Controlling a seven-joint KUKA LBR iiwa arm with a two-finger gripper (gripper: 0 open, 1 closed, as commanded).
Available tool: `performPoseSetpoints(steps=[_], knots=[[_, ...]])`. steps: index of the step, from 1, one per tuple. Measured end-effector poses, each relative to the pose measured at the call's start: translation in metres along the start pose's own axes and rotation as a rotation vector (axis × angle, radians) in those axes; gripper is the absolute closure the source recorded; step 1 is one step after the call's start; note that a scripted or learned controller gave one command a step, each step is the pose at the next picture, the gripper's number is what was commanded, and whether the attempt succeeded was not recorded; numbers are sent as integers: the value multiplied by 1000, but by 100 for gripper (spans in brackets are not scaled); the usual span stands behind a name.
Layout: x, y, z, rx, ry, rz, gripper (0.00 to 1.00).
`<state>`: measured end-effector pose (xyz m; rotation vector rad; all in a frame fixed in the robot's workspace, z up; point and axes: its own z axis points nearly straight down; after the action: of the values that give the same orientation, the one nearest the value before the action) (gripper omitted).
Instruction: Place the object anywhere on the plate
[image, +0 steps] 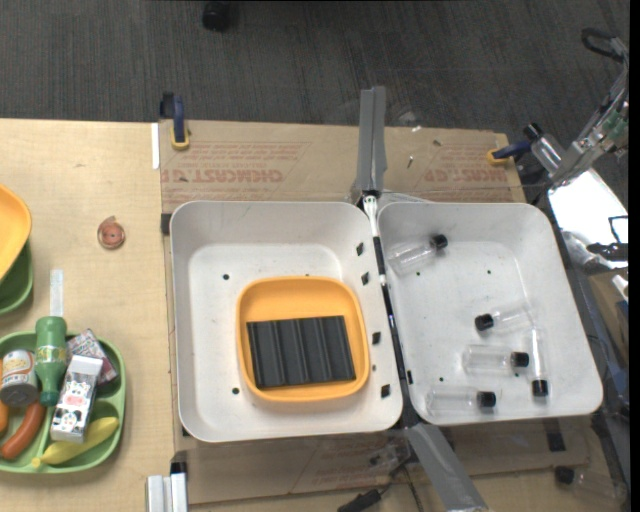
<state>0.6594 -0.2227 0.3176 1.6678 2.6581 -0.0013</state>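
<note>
Zero objects on the square orange plate with dark ribbed insert (303, 339), left white bin (200, 250) | five clear black-capped vials (498, 321) lie in right white bin (560, 260) | hand state: cannot tell | placing remains.

Dark grey carpet floor (300, 50) across the top; light wooden bench top (80, 180) at left; brown cardboard sheet (270, 165) with reversed red lettering under the bins, held by blue-and-yellow clamps (175, 125) at its far corners; grey metal bar (371, 140) running along the middle; even, soft light, no hard shadows.
</note>
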Motion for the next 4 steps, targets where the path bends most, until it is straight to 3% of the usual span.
performPoseSetpoints(steps=[1,2,3,4], knots=[[0,1,-68,-1,0,-277,100],[0,1,-68,-1,0,-277,0],[31,-65,-124,0,2,-407,0],[9,-18,-124,-2,1,-841,0]])
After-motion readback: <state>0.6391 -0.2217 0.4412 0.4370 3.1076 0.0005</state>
